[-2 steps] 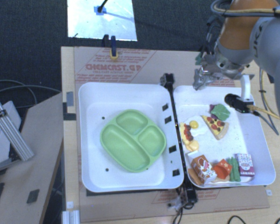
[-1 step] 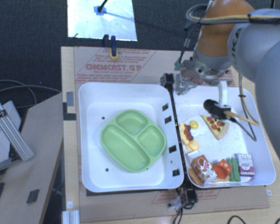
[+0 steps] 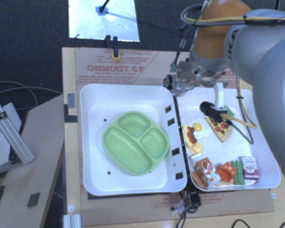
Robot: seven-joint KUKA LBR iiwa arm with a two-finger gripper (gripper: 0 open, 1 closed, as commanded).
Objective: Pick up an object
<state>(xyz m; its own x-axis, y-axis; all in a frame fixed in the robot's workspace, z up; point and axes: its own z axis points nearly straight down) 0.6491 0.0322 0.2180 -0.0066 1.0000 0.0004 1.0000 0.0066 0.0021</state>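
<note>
The right bin (image 3: 271,174) holds toy food. A pizza slice (image 3: 219,129) lies near its middle, with a fried egg (image 3: 196,127) and a yellow piece (image 3: 195,148) by the left wall. Along the front edge sit an orange-and-white carton (image 3: 205,171), a red-orange piece (image 3: 226,171), a green piece (image 3: 238,171) and a red-and-white packet (image 3: 249,167). My gripper (image 3: 179,85) hangs over the back left corner of this bin, close to the divider, behind and left of the pizza slice. Nothing shows between its tips.
A green divided plate (image 3: 135,143) lies in the left bin (image 3: 96,103). Behind the bins is a printed cardboard sheet (image 3: 118,66) with a blue clamp (image 3: 115,45) and a shiny panel (image 3: 104,11). A metal rail (image 3: 8,129) stands at far left.
</note>
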